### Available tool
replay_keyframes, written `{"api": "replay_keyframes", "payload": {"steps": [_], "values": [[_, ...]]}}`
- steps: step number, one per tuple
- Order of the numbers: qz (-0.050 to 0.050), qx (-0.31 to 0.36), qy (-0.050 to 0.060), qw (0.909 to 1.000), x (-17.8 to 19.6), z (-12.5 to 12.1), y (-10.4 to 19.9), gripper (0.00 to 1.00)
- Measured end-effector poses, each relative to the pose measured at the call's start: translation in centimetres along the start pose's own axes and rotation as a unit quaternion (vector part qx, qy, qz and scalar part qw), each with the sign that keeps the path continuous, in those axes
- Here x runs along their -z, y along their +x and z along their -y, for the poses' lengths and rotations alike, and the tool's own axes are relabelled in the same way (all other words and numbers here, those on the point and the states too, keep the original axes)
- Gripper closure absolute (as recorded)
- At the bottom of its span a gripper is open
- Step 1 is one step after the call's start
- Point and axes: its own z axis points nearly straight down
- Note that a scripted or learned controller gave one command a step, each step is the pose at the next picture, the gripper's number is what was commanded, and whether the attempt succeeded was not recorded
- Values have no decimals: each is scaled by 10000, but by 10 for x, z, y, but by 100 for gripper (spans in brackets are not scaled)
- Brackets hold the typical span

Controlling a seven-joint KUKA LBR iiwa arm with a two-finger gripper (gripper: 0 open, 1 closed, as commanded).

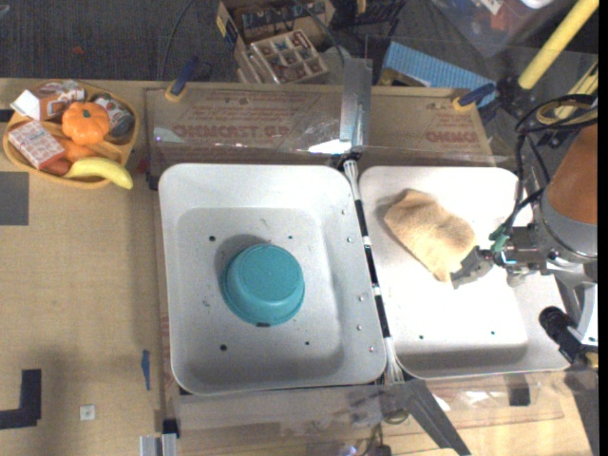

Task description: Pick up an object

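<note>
A tan, bread-like soft object (428, 229) lies in the right bin (494, 326), toward its upper left. A teal bowl (264, 283) sits upside down in the middle of the left bin (190, 217). My gripper (472, 264) comes in from the right and hangs low over the right bin, its dark tip just beside the tan object's lower right end. Nothing shows between its fingers.
A yellow dish (28, 150) with a banana, a small pumpkin and boxes stands on the bench at the far left. A cardboard wall (256, 126) runs behind both bins. Cables and the arm's body crowd the right edge.
</note>
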Motion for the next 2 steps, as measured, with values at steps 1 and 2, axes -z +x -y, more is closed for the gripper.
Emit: {"api": "replay_keyframes", "payload": {"steps": [1,2], "values": [[6,66,-18,10000,10,-62,2,0],[5,64,-6,10000,-103,-89,20,0]]}}
